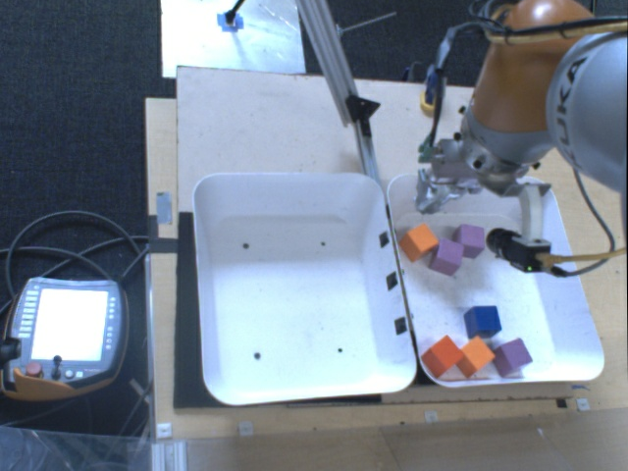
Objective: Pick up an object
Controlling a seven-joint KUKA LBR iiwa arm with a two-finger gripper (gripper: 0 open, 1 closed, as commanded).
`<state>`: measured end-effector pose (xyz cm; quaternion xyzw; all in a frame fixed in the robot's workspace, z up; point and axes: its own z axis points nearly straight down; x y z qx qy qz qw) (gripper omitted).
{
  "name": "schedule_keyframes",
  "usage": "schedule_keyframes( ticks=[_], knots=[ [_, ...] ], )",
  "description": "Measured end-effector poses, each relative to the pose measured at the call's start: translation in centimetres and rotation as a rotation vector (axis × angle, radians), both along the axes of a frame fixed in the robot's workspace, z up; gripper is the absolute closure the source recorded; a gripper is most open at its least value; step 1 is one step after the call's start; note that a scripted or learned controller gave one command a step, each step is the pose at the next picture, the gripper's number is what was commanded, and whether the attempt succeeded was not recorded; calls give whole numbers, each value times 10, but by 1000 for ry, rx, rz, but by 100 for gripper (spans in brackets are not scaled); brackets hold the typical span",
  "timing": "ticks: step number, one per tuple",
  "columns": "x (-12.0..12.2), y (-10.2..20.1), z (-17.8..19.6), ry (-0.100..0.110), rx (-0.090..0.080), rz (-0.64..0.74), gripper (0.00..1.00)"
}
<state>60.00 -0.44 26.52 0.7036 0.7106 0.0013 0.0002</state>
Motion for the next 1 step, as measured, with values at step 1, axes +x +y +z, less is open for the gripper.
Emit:
schedule_keyframes(
  ticks=[1],
  knots=[
    [-13,53,-15,2,1,0,100]
  ],
)
